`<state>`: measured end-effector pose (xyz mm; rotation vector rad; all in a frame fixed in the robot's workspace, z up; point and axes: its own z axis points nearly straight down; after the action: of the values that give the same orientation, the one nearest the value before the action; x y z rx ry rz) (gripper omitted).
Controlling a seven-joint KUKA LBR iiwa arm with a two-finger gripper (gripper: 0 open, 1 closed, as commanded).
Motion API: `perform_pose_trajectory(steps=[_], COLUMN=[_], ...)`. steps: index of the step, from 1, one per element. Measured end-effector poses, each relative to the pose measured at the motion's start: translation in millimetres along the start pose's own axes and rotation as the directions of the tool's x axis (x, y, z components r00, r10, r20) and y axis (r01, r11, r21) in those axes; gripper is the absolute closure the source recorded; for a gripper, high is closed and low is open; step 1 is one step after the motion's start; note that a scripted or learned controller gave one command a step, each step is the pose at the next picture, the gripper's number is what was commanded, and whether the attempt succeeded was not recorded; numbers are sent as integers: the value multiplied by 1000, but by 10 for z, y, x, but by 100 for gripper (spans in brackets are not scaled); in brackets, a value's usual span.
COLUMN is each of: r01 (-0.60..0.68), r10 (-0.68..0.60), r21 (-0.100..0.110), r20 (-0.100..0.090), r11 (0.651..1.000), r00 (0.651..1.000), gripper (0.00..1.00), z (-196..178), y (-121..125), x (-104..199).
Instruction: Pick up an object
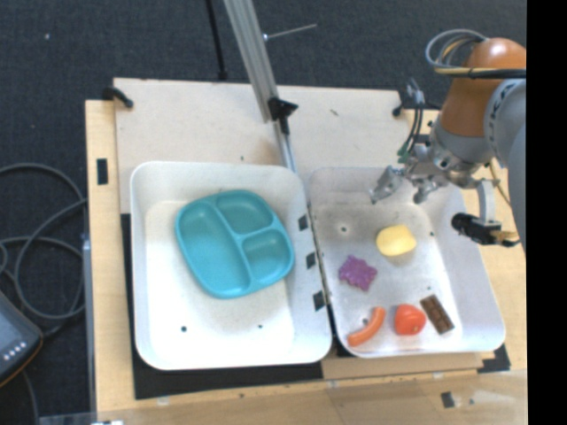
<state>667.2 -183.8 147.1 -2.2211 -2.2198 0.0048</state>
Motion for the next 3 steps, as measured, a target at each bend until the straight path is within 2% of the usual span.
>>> perform_pose_trajectory(steps=[1,2,3], r01=[0,2,4], r10=[0,-2,-4], r21=[-8,-10,-6], r20=[2,1,0], r11=[1000,1000,1000], r00=[1000,1000,1000], gripper=[100,100,100], z=[-155,-614,-734], y=[21,84,90], x=[-13,-22,-33])
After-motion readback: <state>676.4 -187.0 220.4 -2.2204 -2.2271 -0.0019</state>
